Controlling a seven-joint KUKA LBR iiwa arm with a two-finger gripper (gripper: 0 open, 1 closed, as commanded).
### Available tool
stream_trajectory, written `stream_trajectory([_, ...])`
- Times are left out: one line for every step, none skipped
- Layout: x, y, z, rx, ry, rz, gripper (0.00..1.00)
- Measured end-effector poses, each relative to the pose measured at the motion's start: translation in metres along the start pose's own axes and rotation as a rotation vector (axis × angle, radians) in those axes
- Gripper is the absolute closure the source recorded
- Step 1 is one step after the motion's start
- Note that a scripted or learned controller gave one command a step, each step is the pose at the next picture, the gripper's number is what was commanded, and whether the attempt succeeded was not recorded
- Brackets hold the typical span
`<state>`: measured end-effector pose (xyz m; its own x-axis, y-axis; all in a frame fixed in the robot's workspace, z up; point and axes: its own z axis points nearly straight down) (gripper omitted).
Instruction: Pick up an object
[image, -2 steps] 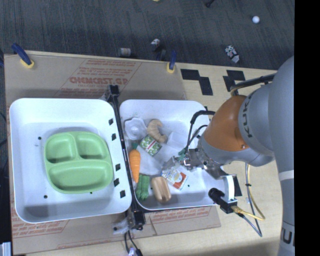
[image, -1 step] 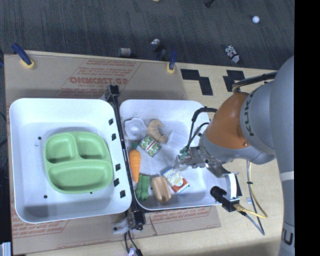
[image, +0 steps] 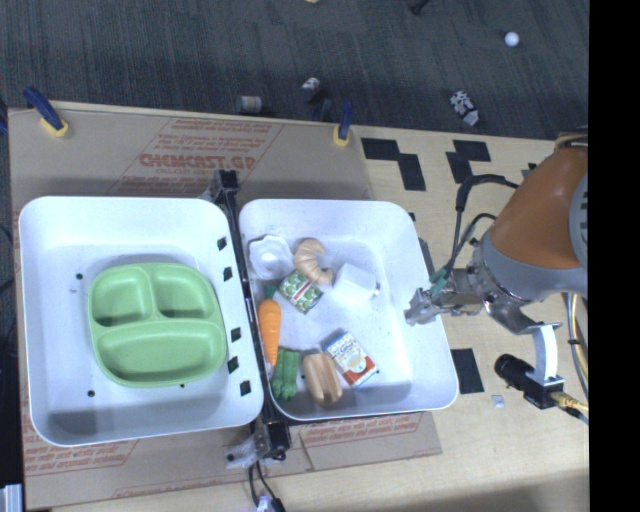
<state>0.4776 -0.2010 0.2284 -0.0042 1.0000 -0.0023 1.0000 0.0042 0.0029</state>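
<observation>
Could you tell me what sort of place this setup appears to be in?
Probably a robotics lab set up for grasping trials. A robot arm reaches over two white bins clamped on a bench, the right bin holds toy food such as a carrot, and the left a green divided plate.

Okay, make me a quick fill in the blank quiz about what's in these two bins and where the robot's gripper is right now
1. The green divided plate lies in the ____ bin as the camera sees it.
2. The carrot in the right bin is colored ____.
3. The gripper sits at the right bin's ____ rim, as the camera sees it.
4. The green plate has ____ compartments.

Missing words: left; orange; right; three
</observation>
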Motion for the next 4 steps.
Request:
stream_trajectory([-0.001, -0.001, 0.009, 0.005, 0.003, -0.001, 1.00])
stream_trajectory([0.044, 0.000, -0.010, 0.000, 0.000, -0.003, 1.00])
stream_trajectory([0.045, 0.036, -0.010, 0.002, 0.002, -0.002, 1.00])
stream_trajectory([0.036, -0.001, 0.017, 0.005, 0.002, -0.002, 1.00])
